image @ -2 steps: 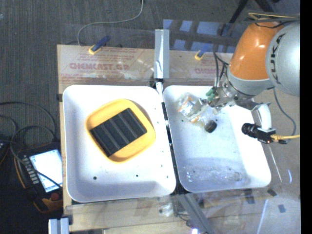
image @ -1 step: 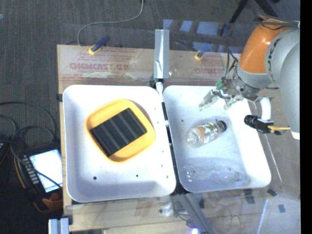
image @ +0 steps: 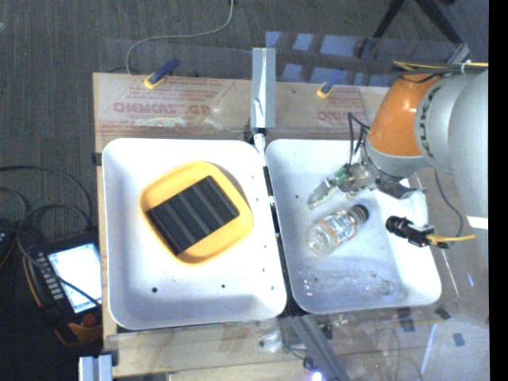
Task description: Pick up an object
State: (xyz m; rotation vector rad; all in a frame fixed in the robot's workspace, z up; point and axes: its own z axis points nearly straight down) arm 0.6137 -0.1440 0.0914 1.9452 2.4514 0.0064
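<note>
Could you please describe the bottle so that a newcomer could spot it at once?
Of the two white bins, take the right bin. Near its middle a small clear bottle with a dark cap lies on its side. It is see-through, unlike the yellow block with black ribs in the left bin.

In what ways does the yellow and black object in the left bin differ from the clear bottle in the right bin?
The yellow and black object is opaque and bright; the clear bottle is see-through with a dark cap. The object covers much more of its left bin than the bottle does of its right bin. The gripper hovers near the bottle, far from the object. Both lie in white bins.
</note>
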